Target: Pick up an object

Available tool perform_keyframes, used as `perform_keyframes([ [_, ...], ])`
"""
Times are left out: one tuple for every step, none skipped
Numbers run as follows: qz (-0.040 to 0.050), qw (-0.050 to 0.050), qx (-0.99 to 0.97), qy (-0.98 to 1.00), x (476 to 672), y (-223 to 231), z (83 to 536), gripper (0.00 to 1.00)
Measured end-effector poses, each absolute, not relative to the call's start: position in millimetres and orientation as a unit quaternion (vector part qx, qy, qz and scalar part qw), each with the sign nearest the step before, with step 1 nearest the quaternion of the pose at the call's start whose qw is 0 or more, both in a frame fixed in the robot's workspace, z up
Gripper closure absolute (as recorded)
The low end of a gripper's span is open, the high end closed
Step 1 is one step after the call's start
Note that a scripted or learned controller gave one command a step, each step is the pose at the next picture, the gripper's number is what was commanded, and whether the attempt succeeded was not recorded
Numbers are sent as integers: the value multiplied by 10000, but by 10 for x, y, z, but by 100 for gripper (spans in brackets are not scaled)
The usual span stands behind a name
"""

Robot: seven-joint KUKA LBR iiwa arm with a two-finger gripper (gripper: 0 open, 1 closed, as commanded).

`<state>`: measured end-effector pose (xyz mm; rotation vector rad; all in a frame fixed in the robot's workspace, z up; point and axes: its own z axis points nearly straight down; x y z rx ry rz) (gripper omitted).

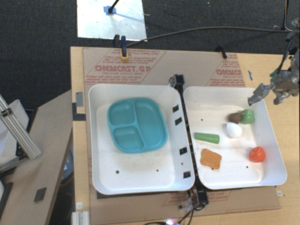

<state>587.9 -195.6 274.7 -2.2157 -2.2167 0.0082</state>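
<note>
In the right bin [274,172], nearest the camera, lie a red tomato-like piece [257,154] and an orange piece [211,158]; beyond them a green stick [206,137], a white egg [234,130], and a brown-and-green piece [242,116]. My gripper [267,95] hangs over the bin's far right rim, holding nothing; how wide my jaws stand I cannot tell.

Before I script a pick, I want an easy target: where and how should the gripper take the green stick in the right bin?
Take the green stick across its narrow middle, coming straight down. It lies flat and alone, its long axis left-right, bare floor on both long sides.
</note>
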Motion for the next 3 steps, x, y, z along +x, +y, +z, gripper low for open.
perform_keyframes([
  [-4, -9, -7058, -7084, 5899, -1949, 2815, 0],
  [7, 11, -7066, -7076, 5923, -1983, 2196, 0],
  [0, -4, -7067, -7075, 5945, -1978, 1787, 0],
])
